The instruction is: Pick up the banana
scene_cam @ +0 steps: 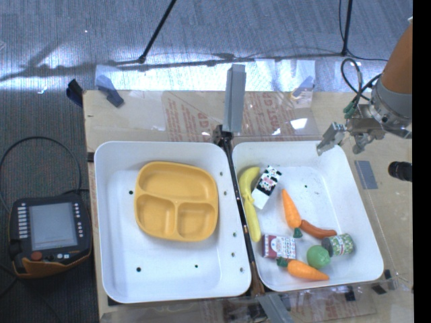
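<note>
Banana (250, 197) along the right bin's (350, 180) left wall, tool (347, 136) well apart above that bin's far right corner, fingers spread, gripping nothing

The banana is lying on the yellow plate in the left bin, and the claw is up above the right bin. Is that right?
Not quite. The banana isn't on the yellow plate; it lies in the right bin, along its left wall beside the little cow-patterned carton. The plate sits in the left bin. The claw is indeed up by the right bin's far corner, as the camera view shows.

Yellow banana (250, 200), black-and-white cow-patterned carton (267, 186), yellow tray (177, 200)
</note>
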`<state>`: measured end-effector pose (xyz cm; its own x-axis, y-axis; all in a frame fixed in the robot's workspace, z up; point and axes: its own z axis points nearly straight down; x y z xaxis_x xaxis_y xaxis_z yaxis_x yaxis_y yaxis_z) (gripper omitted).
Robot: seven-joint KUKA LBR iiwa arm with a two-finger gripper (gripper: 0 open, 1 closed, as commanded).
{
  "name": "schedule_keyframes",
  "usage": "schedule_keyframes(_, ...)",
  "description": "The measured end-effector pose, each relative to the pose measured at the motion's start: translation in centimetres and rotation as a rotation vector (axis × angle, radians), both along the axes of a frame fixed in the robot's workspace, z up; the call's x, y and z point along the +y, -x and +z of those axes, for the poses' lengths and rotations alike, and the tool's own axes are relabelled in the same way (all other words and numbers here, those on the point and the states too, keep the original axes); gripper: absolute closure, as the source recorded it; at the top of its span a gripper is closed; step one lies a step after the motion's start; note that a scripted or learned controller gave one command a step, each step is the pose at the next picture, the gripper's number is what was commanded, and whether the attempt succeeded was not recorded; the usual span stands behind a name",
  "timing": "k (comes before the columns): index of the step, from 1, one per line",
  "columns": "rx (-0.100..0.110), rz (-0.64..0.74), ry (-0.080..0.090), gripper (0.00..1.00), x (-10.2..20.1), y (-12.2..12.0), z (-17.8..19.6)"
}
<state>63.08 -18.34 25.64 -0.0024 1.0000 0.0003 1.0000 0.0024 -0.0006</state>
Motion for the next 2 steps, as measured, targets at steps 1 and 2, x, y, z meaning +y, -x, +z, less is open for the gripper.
schedule_keyframes(1, 0.004, -0.061, -0.001, 0.00, 1.9, 3.0, -16.5)
schedule_keyframes(2, 0.002, 0.260, -0.002, 0.00, 8.0, 6.6, -16.9)
